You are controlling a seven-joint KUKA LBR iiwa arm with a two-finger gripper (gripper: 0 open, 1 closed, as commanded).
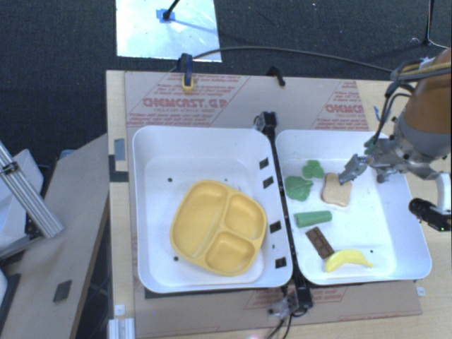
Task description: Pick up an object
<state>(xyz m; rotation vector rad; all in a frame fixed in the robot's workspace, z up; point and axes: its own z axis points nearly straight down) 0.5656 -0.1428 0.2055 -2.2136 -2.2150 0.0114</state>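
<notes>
from the one camera above the bench, two shallow white bins sit side by side on a brown board printed with red lettering. the left bin [152,154] carries a yellow divided tray [217,227], three compartments, lying a little toward that bin's near right corner. the right bin [402,253] carries the loose things: a tan toast-shaped piece [336,191] near the middle of the bin toward its far edge, two green leafy pieces [299,187] and [312,169] just beside it toward the bin's left edge, a green cylinder [313,218] lying flat near the left edge below them, a brown chocolate bar [320,241] closer to the near edge, and a yellow banana [347,260] by the near edge, just beside the bar. the arm comes in from the right, its orange band over the bin's far right corner, and the gripper [351,169] hangs low over the far part of the right bin, its tip just above the upper right corner of the toast-shaped piece; whether it touches the piece cannot be told. nothing shows between the tips, and the pincer's state, released or clenched, cannot be told from this slant. a black cable runs across the board's far edge, held by a yellow clamp [186,73].
</notes>
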